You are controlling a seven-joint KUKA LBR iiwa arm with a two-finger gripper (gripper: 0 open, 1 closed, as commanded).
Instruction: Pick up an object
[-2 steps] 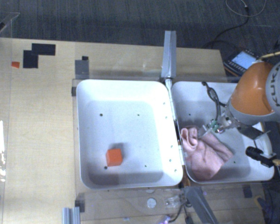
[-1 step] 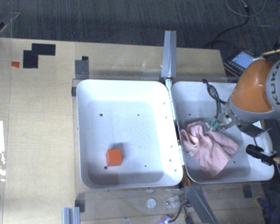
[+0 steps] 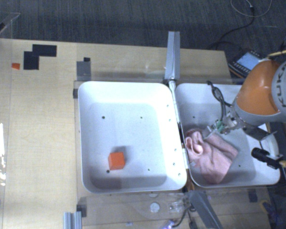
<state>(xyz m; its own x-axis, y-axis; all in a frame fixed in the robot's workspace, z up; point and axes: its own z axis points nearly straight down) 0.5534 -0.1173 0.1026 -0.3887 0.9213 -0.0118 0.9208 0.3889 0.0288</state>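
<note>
1. Dark carpet runs along the top, behind a pale wooden bench [image 3: 38, 142] that bears two shallow white bins side by side.
2. Black blocks [image 3: 37, 55] and a tiny orange tile [image 3: 15, 66] sit at the bench's far left corner.
3. Left bin [image 3: 133, 94]: a small orange cube [image 3: 117, 161] rests near its front left corner, alone and well apart from the arm.
4. Right bin [image 3: 195, 97]: a crumpled pink cloth [image 3: 209, 159] lies against the front left side, its folds hard to read.
5. Just above the cloth's upper edge hangs the gripper [image 3: 222, 127], small and blurred; whether the jaws are apart or together cannot be told.
6. An orange-banded arm [image 3: 260, 94] covers the bin's right side and is cut off at the picture's edge.
</note>
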